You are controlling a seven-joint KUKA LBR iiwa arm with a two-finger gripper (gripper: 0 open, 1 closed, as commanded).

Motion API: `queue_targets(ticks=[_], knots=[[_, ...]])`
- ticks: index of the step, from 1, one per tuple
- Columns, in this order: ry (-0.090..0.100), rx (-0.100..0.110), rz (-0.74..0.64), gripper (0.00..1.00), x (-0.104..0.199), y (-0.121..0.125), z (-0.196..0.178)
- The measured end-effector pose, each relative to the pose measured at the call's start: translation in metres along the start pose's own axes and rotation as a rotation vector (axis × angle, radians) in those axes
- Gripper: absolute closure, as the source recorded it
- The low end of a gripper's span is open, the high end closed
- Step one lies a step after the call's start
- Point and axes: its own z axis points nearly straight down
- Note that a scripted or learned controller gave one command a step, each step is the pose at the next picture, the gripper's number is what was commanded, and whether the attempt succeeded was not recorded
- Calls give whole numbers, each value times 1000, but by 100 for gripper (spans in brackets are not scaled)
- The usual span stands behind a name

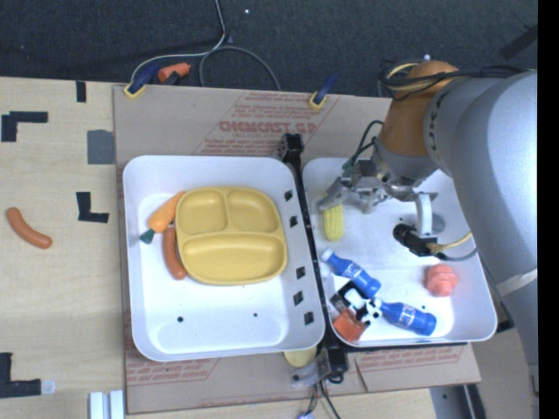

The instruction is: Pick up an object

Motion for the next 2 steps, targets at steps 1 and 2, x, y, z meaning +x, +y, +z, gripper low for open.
queue_targets(ticks=[1,2], knots=[[-2,1,1,0,2,1,0],[-2,0,0,0,13,3,0]])
